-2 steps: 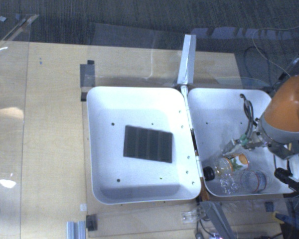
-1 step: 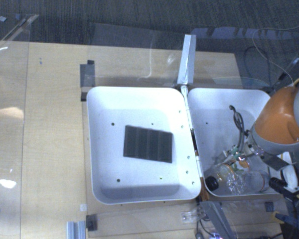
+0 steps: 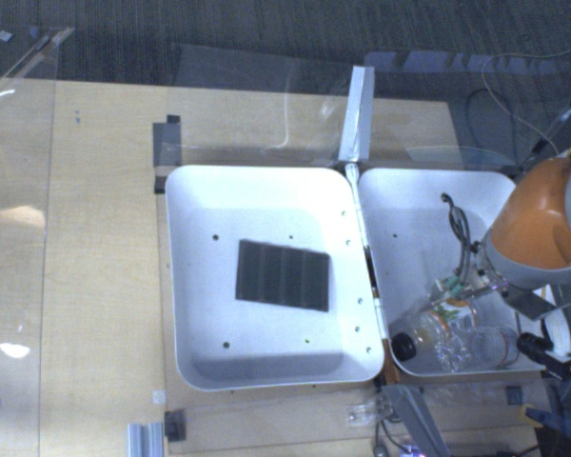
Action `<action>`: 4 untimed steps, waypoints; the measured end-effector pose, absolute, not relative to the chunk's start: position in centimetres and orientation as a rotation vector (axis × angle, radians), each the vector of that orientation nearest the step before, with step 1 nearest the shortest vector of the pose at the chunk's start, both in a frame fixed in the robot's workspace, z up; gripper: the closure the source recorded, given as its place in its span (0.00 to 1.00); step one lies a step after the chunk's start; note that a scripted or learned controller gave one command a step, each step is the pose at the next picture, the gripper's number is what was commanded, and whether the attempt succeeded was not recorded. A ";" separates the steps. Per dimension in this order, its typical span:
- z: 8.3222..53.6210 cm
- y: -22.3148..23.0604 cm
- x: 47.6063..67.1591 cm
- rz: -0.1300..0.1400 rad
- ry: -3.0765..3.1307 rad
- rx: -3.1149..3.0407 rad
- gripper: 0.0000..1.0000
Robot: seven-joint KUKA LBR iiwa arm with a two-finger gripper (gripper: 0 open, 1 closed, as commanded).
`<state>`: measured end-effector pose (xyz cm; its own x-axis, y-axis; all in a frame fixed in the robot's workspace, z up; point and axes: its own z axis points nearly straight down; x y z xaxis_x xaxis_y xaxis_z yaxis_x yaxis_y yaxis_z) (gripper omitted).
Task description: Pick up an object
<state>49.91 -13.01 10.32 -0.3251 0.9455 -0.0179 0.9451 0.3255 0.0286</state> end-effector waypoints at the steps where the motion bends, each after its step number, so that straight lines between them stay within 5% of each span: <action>1: 10.3 -13.0 49.9 0.020 2.532 1.807 0.00; 2: 9.1 -10.5 49.3 0.013 2.455 1.928 0.00; 3: 10.3 -10.4 49.7 0.023 2.453 1.921 1.00; 4: 10.3 -10.4 49.7 0.023 2.453 1.921 0.00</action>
<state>49.66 -10.35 10.28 -0.2395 0.9708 -0.0111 0.9704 0.2397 0.0277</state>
